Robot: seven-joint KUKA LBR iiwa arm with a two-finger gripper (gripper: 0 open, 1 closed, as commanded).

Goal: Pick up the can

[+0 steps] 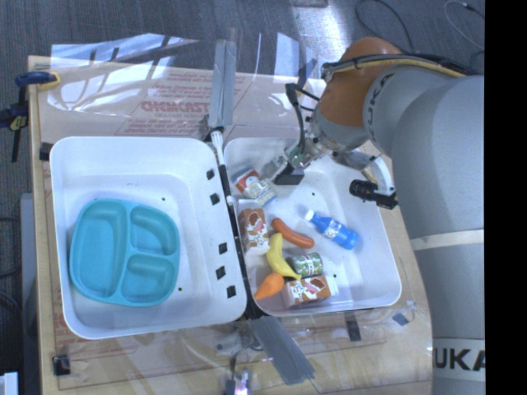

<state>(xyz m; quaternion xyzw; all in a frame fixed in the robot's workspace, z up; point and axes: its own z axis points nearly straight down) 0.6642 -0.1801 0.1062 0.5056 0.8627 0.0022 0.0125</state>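
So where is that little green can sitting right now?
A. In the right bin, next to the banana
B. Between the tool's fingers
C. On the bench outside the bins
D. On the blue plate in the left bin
A: the can lies on the floor of the right bin, right beside the banana, well away from the tool near the bin's far end.

Robotics lab, not a home. Large grey industrial arm with orange band (395, 113) at right of frame. Two shallow white plastic bins (62, 220) side by side on a wooden bench under clear plastic sheeting (123, 81), upper left. Blue clamp (33, 79) at far left edge. Black cables (387, 11) on grey carpet, top right.
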